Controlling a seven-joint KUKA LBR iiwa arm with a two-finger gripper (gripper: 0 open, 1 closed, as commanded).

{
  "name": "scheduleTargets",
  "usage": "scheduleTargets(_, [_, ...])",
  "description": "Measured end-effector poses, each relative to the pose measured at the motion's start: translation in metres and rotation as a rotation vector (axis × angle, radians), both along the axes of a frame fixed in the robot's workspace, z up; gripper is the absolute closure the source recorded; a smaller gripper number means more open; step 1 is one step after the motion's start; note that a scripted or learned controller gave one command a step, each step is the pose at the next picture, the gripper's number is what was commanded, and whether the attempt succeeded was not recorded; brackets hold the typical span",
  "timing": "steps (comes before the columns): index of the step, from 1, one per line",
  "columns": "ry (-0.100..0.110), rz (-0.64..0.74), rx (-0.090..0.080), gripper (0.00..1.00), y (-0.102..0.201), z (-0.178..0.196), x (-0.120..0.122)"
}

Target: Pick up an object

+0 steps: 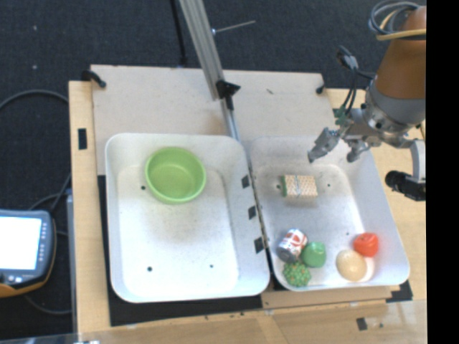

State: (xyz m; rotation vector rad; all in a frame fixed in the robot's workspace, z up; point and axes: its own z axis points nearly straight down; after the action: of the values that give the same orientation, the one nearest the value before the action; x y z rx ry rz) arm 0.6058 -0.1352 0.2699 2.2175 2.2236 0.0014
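My gripper hangs over the back right part of the right bin, fingers spread apart with nothing between them. A small tan and green block lies below and left of it on the bin floor. Along the bin's front edge sit a red and white can, a green round piece, a green leafy piece, a cream egg-shaped piece and a red piece.
The left bin holds a light green bowl at its back left. A metal pole slants up from between the bins. A screen device sits at the left edge.
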Motion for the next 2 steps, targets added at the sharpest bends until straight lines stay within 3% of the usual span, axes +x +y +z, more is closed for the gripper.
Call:
scheduleTargets(1, [0.0,0.0,0.0,0.0,0.0,0.0,0.0])
scheduleTargets(2, [0.006,-0.003,-0.001,0.0,0.004,-0.062,0.001])
